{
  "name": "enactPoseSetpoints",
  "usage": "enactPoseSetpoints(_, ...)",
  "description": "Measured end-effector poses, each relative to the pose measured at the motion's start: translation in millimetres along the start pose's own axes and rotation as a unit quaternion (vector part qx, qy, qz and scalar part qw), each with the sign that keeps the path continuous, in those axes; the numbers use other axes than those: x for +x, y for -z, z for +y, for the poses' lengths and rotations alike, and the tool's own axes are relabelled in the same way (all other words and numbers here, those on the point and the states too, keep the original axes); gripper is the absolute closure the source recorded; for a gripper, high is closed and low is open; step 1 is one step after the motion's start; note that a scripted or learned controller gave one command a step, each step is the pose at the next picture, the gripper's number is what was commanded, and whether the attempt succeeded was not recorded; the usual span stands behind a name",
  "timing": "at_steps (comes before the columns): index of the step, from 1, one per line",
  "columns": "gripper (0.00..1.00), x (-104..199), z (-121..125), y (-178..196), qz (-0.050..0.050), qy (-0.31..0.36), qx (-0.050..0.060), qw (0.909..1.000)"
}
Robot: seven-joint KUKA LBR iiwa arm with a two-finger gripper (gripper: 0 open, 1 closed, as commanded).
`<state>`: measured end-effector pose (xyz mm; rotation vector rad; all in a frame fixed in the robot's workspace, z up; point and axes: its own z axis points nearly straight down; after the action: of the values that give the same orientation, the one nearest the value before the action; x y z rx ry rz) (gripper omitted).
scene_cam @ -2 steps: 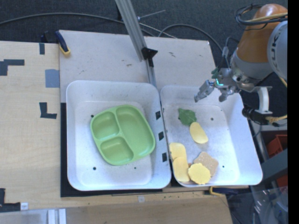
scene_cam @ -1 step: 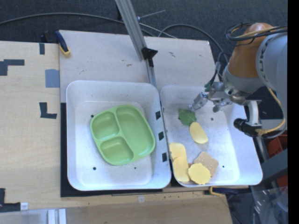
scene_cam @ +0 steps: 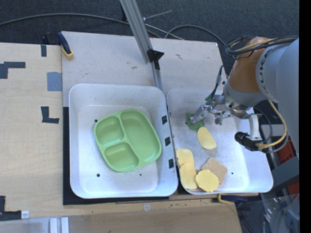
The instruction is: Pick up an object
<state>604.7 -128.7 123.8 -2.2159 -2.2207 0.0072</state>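
Note:
My gripper (scene_cam: 207, 117) hangs low over the back of the right bin (scene_cam: 243, 178), open, with nothing between its fingers. A small green item (scene_cam: 193, 123) lies on the bin floor just left of the left finger (scene_cam: 199, 115), touching or nearly touching it. Just in front of the gripper lies a pale yellow oval piece (scene_cam: 206, 138). More yellow pieces (scene_cam: 185, 158) and a yellow round one (scene_cam: 208, 181) are heaped with a tan slice (scene_cam: 216, 168) at the bin's front left.
The left bin (scene_cam: 82, 174) holds a green divided plate (scene_cam: 127, 140). A slanted metal pole (scene_cam: 138, 23) rises behind the bins. Black cables (scene_cam: 262, 142) hang off the arm's wrist at the right bin's right edge.

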Motion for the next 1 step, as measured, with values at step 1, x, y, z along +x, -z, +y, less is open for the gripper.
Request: enactPoseSetpoints(1,0.00,0.6,0.0,-36.6,-0.001,0.000,-0.002,1.0000)
